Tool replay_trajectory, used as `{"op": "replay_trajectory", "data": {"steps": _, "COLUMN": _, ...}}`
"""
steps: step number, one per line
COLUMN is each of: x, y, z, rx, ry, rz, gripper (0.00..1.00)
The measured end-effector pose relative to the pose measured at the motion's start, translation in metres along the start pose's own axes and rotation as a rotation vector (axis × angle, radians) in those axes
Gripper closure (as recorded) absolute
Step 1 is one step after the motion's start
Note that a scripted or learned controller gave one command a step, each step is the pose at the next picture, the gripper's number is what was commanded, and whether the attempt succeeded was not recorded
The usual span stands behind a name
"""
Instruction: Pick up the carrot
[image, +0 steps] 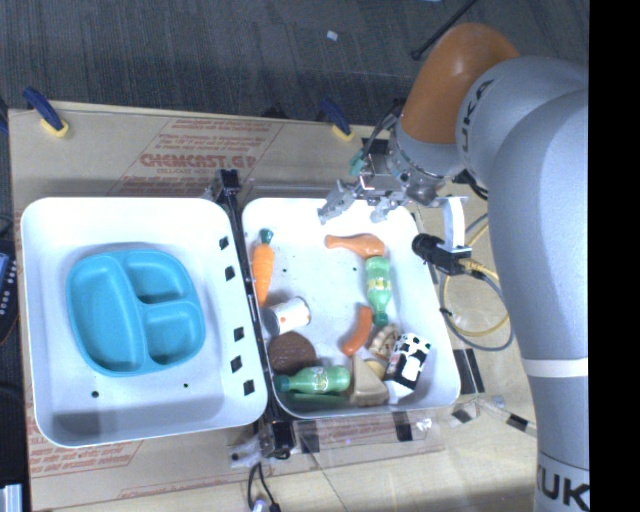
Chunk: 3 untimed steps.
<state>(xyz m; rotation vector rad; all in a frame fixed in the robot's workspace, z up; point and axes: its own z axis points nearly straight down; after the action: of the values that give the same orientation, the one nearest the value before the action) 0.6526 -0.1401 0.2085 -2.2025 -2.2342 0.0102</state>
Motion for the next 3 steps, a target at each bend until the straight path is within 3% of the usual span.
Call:
{"op": "replay_trajectory", "data": {"steps": 1, "x": 0.027, "y": -0.009, "z": 0.118, "rx": 0.002, "ry": -0.002, "rz": -0.023, "gripper": 0.00}}
{"op": "replay_trajectory", "data": {"steps": 2, "x": 0.042, "y": -0.025, "z": 0.114, "rx": -0.007, "ry": -0.009, "rz": 0.048, "gripper": 0.00}}
{"op": "replay_trajectory", "data": {"steps": 3, "x": 0.033, "y": -0.030, "z": 0.116, "rx": -0.003, "ry": 0.003, "rz": 0.459, "gripper": 0.00}}
